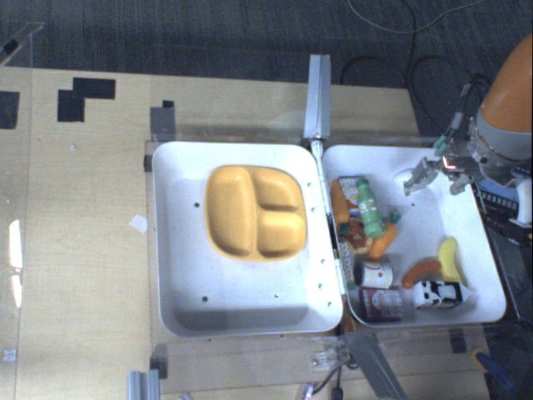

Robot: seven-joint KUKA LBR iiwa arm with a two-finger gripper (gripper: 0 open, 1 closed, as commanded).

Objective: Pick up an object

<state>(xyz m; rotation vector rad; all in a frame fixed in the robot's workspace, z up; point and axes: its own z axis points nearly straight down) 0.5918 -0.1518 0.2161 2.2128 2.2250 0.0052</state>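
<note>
— Objects for the picking lie heaped in the right bin [491, 307], all below and to the left of the gripper [435, 177]. How do its fingers stand?

— Spread apart, with nothing between them. The gripper hovers over the bin's upper right part, above bare white floor, and the arm [510, 111] with its orange band comes in from the right behind it.

— What is nearest to it?

— Down and to the left, a green packet [365, 204] lies along the bin's left side, with an orange carrot-like piece [338, 202] just beside it against the wall. Under those sits a small jumble of coloured bits, too tangled to sort out, and another orange carrot [382, 242] leans out of it.

— And straight below?

— A yellow banana [450, 259], touching a reddish sausage shape [420, 271]. Beneath them a black-and-white toy [439, 293] lies beside a dark can [382, 303], and a small white jar [376, 274] sits just above the can.

— Farther off?

— Well to the left, across the divider, the left bin [179, 248] holds a yellow compartment tray [255, 212], upright and flat.
</note>
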